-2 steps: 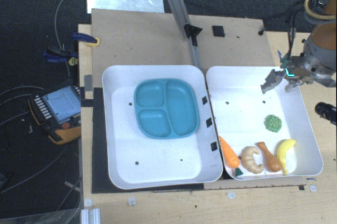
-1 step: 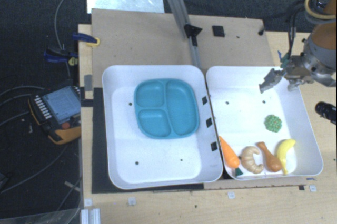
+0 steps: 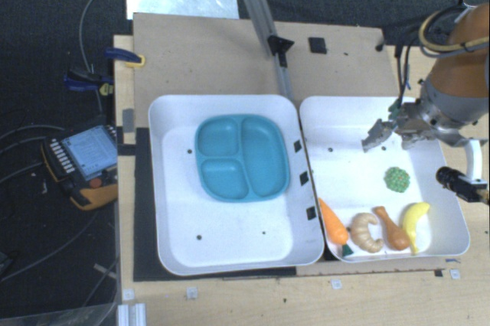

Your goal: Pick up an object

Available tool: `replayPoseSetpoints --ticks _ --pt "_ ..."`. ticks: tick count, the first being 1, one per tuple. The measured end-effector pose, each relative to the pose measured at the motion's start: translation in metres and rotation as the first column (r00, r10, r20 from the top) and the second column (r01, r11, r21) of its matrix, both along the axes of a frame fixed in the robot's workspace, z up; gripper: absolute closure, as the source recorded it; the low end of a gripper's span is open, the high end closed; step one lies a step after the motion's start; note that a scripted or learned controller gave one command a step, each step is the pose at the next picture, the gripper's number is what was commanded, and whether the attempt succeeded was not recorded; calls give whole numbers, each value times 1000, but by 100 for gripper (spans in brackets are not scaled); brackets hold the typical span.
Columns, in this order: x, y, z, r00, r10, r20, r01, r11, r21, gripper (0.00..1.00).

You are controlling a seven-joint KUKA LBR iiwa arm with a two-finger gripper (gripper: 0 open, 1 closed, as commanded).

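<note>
1. The arm point(image 3: 459, 79) came in from the right and hung over the far part of the right bin point(image 3: 337, 118), nothing under it but bare white floor.
2. The left bin point(image 3: 176, 240) had just a blue plate point(image 3: 243, 158) with three sections, sitting toward its far side. Not much to grab there.
3. The gripper point(image 3: 377, 137) was up over the right bin's far half; honestly couldn't tell if it was spread or closed, and nothing showed in it.
4. The stuff worth picking sat along the near edge of the right bin: carrot point(image 3: 332, 220) at the left, then a shrimp-looking piece point(image 3: 366, 232), a drumstick point(image 3: 390, 228) and a banana point(image 3: 414, 224), all crowded together, some touching.
5. The green ball point(image 3: 396, 179) sat alone, near the gripper and clear of the pile. I'd go for that one: centre right above it, drop straight down, close only once low enough to straddle it.
</note>
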State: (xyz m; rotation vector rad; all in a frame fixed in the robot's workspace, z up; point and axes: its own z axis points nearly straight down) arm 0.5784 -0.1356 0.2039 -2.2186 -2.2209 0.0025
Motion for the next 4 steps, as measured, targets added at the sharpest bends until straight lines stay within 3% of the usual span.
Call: replayPoseSetpoints --ticks 2,3,4 --pt "-9 7 -106 1000 0 0 0 1000 0 0" --pt "-7 7 -92 1000 0 6 0 1000 -1 100" --pt "1 10 -30 1000 4 9 -4 1000 -2 100"
